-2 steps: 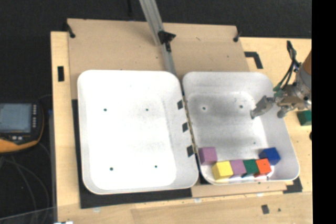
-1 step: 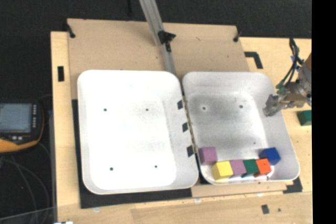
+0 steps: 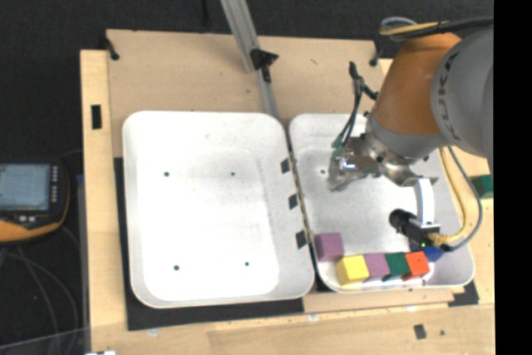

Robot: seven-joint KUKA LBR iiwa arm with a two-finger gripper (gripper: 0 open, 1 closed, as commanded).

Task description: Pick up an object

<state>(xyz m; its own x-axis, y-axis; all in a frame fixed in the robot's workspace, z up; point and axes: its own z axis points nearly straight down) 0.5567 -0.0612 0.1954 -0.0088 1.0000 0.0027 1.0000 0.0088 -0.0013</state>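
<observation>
Several small blocks lie along the front edge of the right bin [image 3: 316, 137]: a purple one [image 3: 329, 244], a yellow one [image 3: 352, 268], a mauve one [image 3: 376, 264], a green one [image 3: 396, 263] and an orange-red one [image 3: 416, 263]. My gripper [image 3: 341, 175] hangs over the upper middle of that bin, well behind the blocks. The grey arm with its orange band [image 3: 416, 96] reaches in from the right and covers the bin's far right part. I see nothing between the fingers.
The left bin [image 3: 141, 179] lies beside the right one. A slanted metal rail [image 3: 237, 8] runs from the top down to the gap between the bins. A black cable fitting [image 3: 407, 222] hangs over the right bin near the blocks.
</observation>
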